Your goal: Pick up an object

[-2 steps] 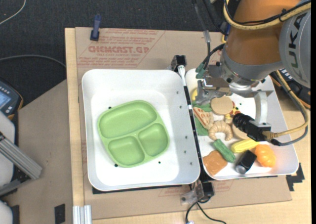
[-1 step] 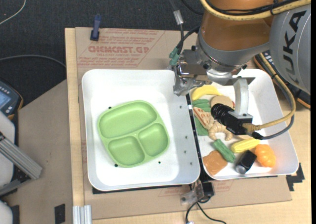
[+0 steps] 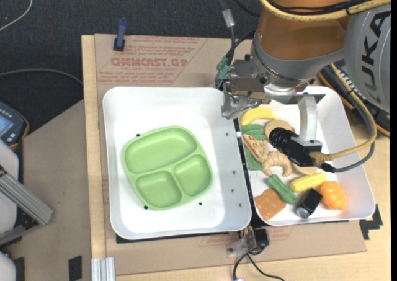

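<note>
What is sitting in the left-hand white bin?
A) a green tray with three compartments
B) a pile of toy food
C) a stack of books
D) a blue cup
A: the left bin holds a green divided tray with three compartments.

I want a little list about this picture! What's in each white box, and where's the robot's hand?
left bin: shallow white plastic, holds a light green three-compartment tray
right bin: shallow white plastic, holds a pile of toy food
toys seen: yellow banana, yellow corn cob, orange pepper-like toy, green pod, brown slab
arm: grey with an orange band, reaching in from the right
gripper: low over the right bin's upper left corner, beside the banana
held object: none visible
under bins: brown cardboard sheet
</note>
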You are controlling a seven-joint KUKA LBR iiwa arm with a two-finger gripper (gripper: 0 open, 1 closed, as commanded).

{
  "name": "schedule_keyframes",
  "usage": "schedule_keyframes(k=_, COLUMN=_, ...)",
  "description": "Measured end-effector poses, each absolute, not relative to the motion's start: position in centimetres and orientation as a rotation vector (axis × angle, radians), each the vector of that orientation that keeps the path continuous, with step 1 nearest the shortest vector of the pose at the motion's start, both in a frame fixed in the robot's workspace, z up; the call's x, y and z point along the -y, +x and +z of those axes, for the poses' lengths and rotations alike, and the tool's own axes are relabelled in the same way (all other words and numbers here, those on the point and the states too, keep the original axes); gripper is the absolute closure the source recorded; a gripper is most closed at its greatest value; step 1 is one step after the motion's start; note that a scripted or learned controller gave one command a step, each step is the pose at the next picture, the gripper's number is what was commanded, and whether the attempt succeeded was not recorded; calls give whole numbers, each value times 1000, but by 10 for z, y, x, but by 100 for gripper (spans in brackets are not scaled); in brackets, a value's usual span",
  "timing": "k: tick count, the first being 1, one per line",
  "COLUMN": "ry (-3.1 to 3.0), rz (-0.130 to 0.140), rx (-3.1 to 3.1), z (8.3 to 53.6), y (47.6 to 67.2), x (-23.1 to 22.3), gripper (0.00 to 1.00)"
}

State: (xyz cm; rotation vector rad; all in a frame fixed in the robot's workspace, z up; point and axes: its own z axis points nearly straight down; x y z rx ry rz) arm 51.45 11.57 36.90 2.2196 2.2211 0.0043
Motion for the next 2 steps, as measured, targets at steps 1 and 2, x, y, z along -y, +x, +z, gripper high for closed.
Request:
schedule_keyframes(k=1, ry=2218, rz=7, rx=-2220, z=379, y=515, x=-116, gripper=100)
schedule_keyframes(k=2, ry=2217, rz=11, rx=-2219, z=390, y=516, x=-116, gripper=100)
